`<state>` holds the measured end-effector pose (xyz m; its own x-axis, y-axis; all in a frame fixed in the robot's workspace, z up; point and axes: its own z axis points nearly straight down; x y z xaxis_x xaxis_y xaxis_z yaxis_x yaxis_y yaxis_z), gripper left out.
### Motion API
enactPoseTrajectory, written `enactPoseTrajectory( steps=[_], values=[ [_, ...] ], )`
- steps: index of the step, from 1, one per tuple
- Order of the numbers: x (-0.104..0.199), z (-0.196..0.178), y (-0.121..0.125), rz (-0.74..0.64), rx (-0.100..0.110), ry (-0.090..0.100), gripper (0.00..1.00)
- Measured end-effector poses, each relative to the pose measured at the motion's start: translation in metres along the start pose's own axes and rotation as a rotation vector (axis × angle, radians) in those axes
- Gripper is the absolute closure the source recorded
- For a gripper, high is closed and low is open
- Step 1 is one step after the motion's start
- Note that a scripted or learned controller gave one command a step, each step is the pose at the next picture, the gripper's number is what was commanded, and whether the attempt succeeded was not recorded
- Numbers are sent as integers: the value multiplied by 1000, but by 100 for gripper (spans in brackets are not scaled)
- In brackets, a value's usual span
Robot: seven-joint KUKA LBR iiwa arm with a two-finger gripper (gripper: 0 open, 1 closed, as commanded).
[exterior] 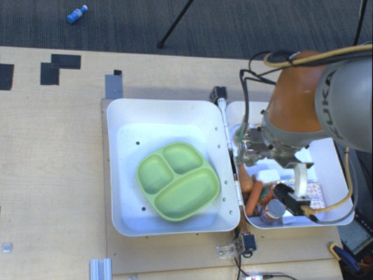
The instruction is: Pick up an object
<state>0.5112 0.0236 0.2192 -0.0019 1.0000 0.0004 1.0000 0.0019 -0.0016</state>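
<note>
The arm (315, 98) reaches down into the right bin (333, 156), over a carrot (252, 198) and other clutter. I cannot tell the gripper's state, so the grasp looks underway; next, lifting clear.

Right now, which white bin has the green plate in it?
The left bin. It holds the green divided plate; the right bin holds small cluttered items under the arm.

Light wood bench (52, 156) bears two white bins (169, 112) side by side, touching.
</note>
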Motion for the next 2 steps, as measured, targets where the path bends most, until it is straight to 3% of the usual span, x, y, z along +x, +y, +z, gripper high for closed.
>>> enactPoseTrajectory(
  steps=[1,2],
  values=[
    [16,-107,-13,-3,-6,1,100],
    [46,-87,-14,-4,-3,0,100]
  ],
)
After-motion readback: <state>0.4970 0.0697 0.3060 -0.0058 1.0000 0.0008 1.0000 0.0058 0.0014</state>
